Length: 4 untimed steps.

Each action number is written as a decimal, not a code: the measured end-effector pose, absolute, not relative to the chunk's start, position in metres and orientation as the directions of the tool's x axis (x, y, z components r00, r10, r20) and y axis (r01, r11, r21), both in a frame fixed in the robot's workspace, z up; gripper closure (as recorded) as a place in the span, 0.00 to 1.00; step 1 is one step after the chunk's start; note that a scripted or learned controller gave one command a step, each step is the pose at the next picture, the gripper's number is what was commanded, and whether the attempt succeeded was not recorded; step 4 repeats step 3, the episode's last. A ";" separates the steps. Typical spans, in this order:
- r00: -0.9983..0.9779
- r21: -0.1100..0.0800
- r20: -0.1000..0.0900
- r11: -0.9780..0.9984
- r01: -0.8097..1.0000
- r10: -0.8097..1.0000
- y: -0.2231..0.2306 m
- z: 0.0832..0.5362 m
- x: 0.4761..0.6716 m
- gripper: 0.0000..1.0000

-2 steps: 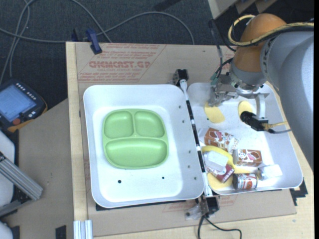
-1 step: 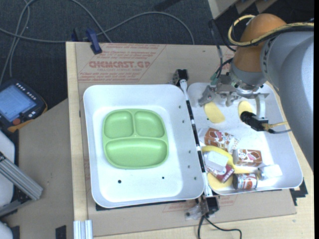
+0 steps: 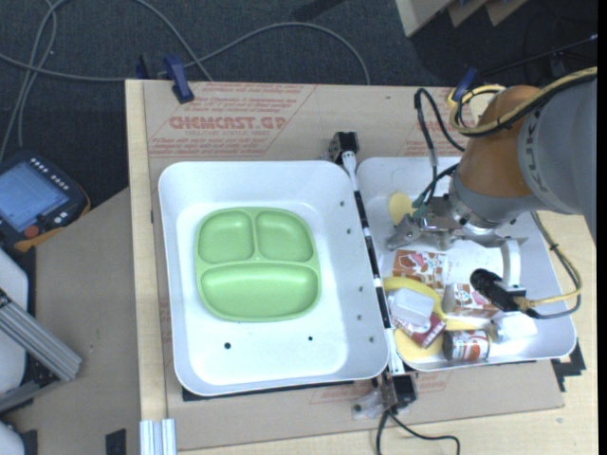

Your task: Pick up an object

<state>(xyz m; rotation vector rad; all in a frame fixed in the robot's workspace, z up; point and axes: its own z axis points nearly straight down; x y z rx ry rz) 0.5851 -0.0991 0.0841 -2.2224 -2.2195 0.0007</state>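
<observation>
Objects (image 3: 432, 325) are lying in a loose heap in the right bin (image 3: 384, 178). The gripper (image 3: 420, 222) is hanging over that bin's upper left part, reaching in from the view's right on the grey arm (image 3: 569, 131) with its orange band (image 3: 498, 150). How far the gripper is standing open cannot be told from this angle, nor whether it is holding anything.

A small yellow piece (image 3: 400, 204) is sitting just beside the gripper, toward the view's left and slightly above it. Directly below the gripper in the view, a red and white packet (image 3: 422, 265) is lying flat and close to it; whether the two are touching cannot be told. Further below the gripper, a yellow banana-like thing (image 3: 417, 285) is curving over a white square tub (image 3: 413, 305). Beyond those, well apart from the gripper near the bin's bottom edge, a can (image 3: 467, 347) is lying on its side beside a yellow disc (image 3: 410, 346). A white lump (image 3: 517, 326) is resting below and to the right of the gripper.

Well to the gripper's left in the view, the left bin (image 3: 180, 254) is holding a green divided plate (image 3: 256, 263), which is sitting flat near the bin's middle.
</observation>
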 end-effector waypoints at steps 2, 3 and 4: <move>0.001 -0.001 0.001 -0.001 1.000 1.000 -0.092 0.084 0.539 0.00; 0.001 0.002 0.000 -0.001 1.000 1.000 -0.092 0.085 0.525 0.00; 0.001 0.002 0.000 -0.001 1.000 1.000 -0.092 0.085 0.525 0.00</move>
